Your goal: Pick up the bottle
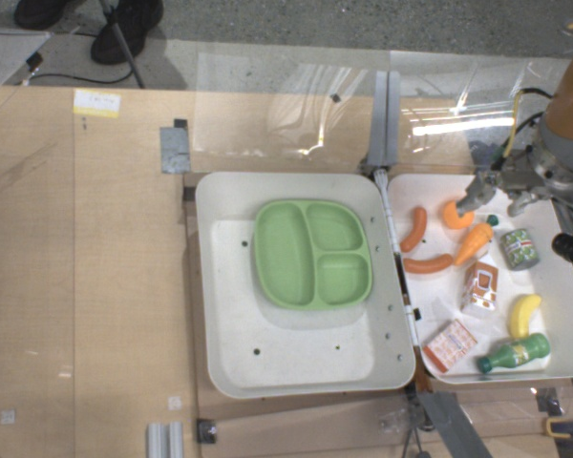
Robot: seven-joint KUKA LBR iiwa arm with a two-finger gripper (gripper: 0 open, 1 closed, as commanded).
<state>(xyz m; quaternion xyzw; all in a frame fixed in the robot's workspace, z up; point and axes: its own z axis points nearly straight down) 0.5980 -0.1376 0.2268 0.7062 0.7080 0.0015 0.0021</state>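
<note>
Fingers (501, 198): spread wide, nothing between them. Hanging over the far end of the right bin (546, 284), below the grey wrist and orange band at the view's right edge.

Just under the view-left finger: orange rounded piece (454, 216), appears to touch or nearly touch the fingertip; cannot tell which.

Slightly nearer the camera from there: carrot (474, 241), tilted, lying close beside the orange piece.

Just nearer than the view-right finger: small green can (519, 248).

View-left of the fingers, by the bin wall: sausage (415, 227), standing lengthwise along the wall. A second sausage (430, 263) crosswise just nearer, its end close to the carrot tip.

Further toward the camera from the fingers: small white and brown carton (480, 287), then yellow fruit (523, 315) to its view-right, then red and white box (451, 344) near the front wall.

Bottle (514, 353): green with yellow label, lying on its side at the near front of the right bin, cap end pointing view-left toward the red and white box. Well apart from the fingers, with the can, carton and yellow fruit between. Untouched.

Well to the view-left of the fingers: left bin (229, 351), holding a green divided plate (313, 254) flat in its middle.

Beyond both bins: wooden surface (76, 256), with a yellow label (96, 103) far to the view-left.
</note>
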